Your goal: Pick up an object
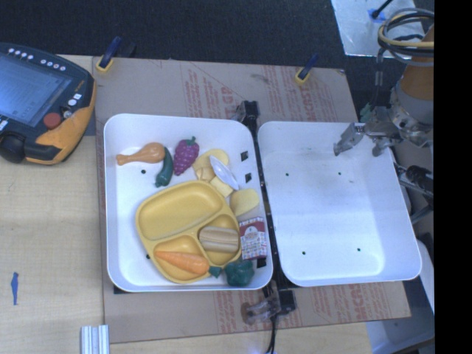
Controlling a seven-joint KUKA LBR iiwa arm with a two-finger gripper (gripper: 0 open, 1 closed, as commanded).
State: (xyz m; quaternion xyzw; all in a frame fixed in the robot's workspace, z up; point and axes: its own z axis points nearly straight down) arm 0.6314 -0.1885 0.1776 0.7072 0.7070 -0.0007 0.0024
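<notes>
Your end effector point(360, 143) hangs over the far right corner of the right bin point(383, 264), its two fingers spread apart with nothing between them. Everything you could pick sits in the left bin point(112, 198), well apart from where you are now: a drumstick point(140, 154) and a bunch of grapes point(186, 153) at the far side, a yellow divided tray point(181, 216) in the middle holding a carrot point(181, 262) and a bread roll point(219, 238), and a small red-and-white carton point(253, 240) at the tray's right edge. You should cross the divide between the bins first, then choose a loose item with room around it. The drumstick looks the best bet, since it lies apart from its neighbours on bare bin floor. Line the fingers across its narrow shaft, come straight down, and close only once both fingers straddle it. Avoid the tray's cluttered right side, where pieces touch and may be pushed aside.
</notes>
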